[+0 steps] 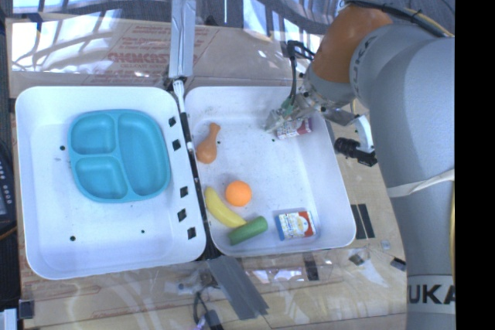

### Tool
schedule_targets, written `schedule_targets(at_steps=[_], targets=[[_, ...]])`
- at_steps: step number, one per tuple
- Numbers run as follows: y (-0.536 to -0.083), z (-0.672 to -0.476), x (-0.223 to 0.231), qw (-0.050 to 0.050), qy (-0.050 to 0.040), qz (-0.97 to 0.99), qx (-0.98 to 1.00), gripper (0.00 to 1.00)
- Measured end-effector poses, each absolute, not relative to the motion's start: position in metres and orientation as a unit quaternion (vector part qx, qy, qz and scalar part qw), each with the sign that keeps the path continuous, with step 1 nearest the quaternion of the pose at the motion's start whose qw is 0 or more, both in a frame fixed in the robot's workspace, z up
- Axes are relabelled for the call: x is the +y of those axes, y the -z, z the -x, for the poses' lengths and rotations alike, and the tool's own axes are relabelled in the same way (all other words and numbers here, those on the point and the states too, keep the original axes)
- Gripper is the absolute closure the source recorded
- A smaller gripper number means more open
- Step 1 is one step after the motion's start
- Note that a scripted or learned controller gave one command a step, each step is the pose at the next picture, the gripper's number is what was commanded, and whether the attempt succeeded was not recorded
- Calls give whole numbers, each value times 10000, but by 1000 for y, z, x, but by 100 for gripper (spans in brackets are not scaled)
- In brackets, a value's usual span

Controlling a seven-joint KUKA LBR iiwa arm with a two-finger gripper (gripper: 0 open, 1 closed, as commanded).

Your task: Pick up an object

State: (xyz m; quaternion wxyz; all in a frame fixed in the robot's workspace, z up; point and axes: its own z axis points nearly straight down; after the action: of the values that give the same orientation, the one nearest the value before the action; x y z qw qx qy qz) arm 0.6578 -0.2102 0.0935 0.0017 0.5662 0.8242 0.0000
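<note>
A blue divided plate [120, 153] lies alone in the left bin [46, 243], while the right bin [325, 189] holds a toy drumstick [207, 144], orange [238, 193], banana [222, 209], green vegetable [247, 230] and small carton [295, 225]. At that bin's far corner, the gripper [285, 118] sits low over a red-and-white packet [297, 127], apparently its target; whether its fingers are parted or closed cannot be told. Glare streaks the bench [93, 50] under the bins.

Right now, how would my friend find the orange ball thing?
Look in the right bin, the one without the blue plate. Near its front left sits a cluster of toy food. The orange is the round one, just above the yellow banana and green cucumber.
</note>
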Motion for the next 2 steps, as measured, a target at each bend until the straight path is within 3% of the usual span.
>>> schedule_targets(at_steps=[1, 2], targets=[[-91, -613, -190, -20, 6, -6234, 7819, 0], [-203, -606, -123, 13, -6, -5660, 8244, 0]])
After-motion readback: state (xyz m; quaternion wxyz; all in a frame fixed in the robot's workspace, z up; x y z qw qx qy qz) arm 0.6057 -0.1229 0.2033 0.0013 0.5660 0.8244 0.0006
